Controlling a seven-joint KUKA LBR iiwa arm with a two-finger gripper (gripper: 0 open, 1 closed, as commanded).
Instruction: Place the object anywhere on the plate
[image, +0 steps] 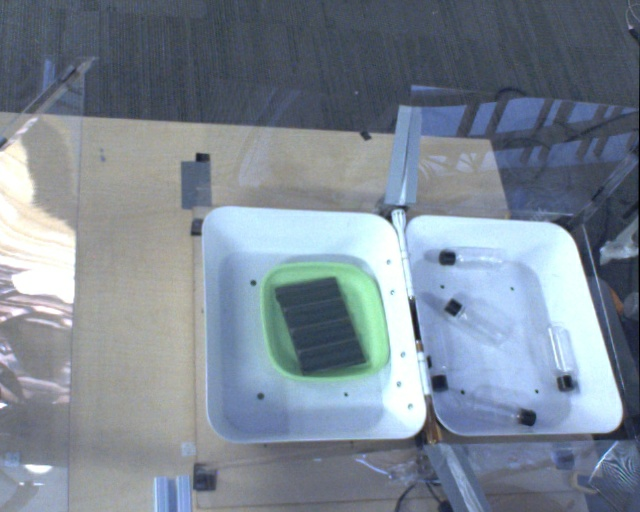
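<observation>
Plate (372, 325): green, left bin (225, 330), bearing a dark ribbed block (320, 325).
Right bin (585, 300): clear black-capped tubes (478, 325), faint against white.
Fingers: cannot tell.

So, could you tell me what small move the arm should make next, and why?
Probably reach into the right bin and come down over one clear tube, perhaps the black-capped tube near its middle. All the tubes lie there, while the green plate in the left bin carries just a dark ridged block.

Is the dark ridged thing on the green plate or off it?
On it. The dark ridged block lies flat inside the green plate, in the left bin.
</observation>
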